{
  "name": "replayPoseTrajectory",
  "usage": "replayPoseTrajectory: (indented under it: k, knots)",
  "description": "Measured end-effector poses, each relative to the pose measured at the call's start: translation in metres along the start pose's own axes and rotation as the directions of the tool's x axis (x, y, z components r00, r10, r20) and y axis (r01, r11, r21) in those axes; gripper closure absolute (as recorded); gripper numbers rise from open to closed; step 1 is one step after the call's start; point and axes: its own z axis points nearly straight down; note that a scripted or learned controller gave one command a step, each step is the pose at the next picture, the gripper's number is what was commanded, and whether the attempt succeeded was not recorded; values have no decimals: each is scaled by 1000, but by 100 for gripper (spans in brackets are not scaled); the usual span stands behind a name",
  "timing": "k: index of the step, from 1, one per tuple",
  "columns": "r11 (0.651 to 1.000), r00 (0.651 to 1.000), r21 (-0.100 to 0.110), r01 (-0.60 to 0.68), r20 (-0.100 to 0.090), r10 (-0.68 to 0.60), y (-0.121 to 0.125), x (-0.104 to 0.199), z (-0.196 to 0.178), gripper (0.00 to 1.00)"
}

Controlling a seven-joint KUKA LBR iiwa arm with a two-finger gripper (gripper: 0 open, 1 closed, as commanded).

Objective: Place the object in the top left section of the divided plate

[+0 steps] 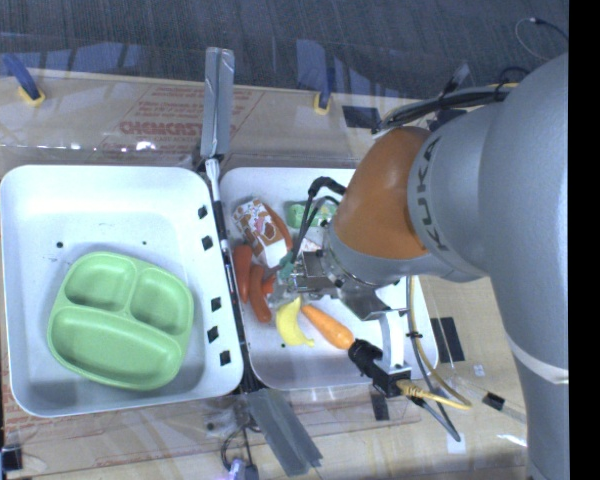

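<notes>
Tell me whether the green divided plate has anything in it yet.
Empty. All three sections of the green divided plate show bare green; the banana and carrot lie in the right bin.

grey arm (480,178) reaches from right; gripper (292,280) low, pointing left.

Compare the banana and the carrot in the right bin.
The banana is yellow and curved; the carrot is orange and straighter. The banana runs nearly up-down in the view; the carrot lies on a slant towards the lower right. Both lie in the right bin, side by side below the gripper.
</notes>
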Motion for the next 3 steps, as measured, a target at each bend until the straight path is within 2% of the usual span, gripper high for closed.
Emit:
replayPoseTrajectory:
  k: [1,2,3]
  knots:
    - [989,989,-1,-149,0,149,-2,73,0,100]
    - [999,999,4,-41,-1,41,-3,75,1,100]
    - [995,995,2,99,1,-99,32,136,0,100]
